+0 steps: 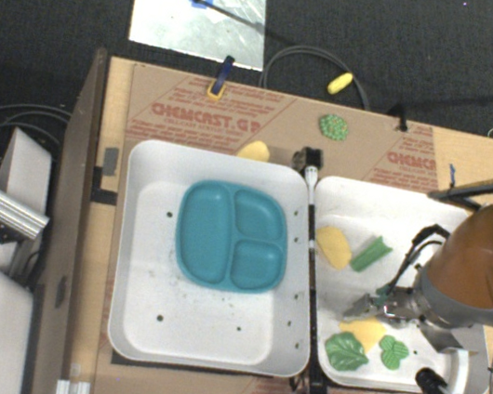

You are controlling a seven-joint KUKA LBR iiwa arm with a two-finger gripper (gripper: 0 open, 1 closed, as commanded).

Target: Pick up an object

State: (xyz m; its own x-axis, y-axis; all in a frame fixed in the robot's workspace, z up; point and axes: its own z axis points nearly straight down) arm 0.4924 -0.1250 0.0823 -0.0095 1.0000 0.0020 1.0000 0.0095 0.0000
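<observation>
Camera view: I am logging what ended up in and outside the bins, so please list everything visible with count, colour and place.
Bins: 2, white, side by side on the bench; left, right.
Divided plate: 1, teal, in the left bin.
Yellow pieces: 2 in the right bin, one near its left wall, one under the gripper.
Green block: 1, right bin, beside the upper yellow piece.
Green leafy pieces: 2, right bin near its front edge; larger, smaller.
Yellow piece: 1, on the bench behind the left bin.
Green round piece: 1, on the bench, back edge.
Arm: 1, grey and orange, over the right bin.
Gripper: 1, low over the right bin.
</observation>
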